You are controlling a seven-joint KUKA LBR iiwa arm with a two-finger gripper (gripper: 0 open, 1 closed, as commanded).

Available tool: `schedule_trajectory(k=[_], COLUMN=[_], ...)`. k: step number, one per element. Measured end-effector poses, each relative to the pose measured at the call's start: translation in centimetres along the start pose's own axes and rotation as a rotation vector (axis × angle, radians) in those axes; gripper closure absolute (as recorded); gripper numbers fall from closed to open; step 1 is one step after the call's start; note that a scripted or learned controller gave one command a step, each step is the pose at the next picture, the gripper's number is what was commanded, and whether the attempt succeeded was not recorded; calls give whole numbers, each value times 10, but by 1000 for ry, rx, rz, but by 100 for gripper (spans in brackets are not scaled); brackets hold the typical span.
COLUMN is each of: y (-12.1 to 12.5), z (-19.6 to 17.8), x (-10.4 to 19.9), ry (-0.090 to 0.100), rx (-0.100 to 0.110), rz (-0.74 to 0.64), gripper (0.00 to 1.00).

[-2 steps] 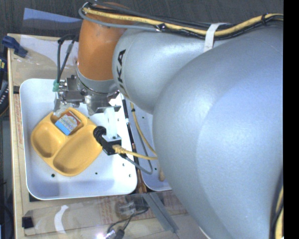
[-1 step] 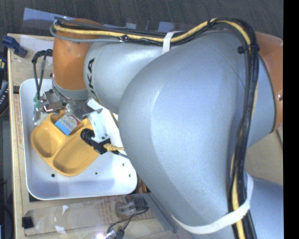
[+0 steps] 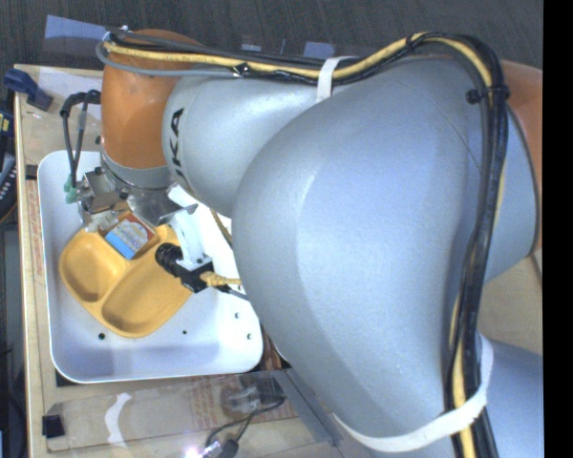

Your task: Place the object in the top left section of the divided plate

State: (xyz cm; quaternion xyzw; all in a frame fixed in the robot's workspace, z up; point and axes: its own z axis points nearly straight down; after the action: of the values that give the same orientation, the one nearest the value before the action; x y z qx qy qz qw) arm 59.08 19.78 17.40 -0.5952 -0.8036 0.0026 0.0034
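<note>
Huge grey KUKA arm [image 3: 363, 227] hogs most of the shot, being closest to the lens, with yellow and black cables [image 3: 463, 208] strapped along it. Its orange band [image 3: 134, 98] sits above the wrist, over the white bin [image 3: 124, 361] on the wooden tabletop [image 3: 162, 413]. Jaws [image 3: 110, 213] are down at the top edge of the yellow divided plate [image 3: 115, 280]; honestly can't tell if they're open or gripping anything. Small blue and orange object [image 3: 127, 238] sits in the plate's upper section, right under the wrist.
</note>
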Motion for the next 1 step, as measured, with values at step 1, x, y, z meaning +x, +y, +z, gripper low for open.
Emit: schedule_trajectory(k=[1], y=[21], z=[-42], x=[-24], ry=[-2], rx=[-7], rz=[-94], gripper=[100])
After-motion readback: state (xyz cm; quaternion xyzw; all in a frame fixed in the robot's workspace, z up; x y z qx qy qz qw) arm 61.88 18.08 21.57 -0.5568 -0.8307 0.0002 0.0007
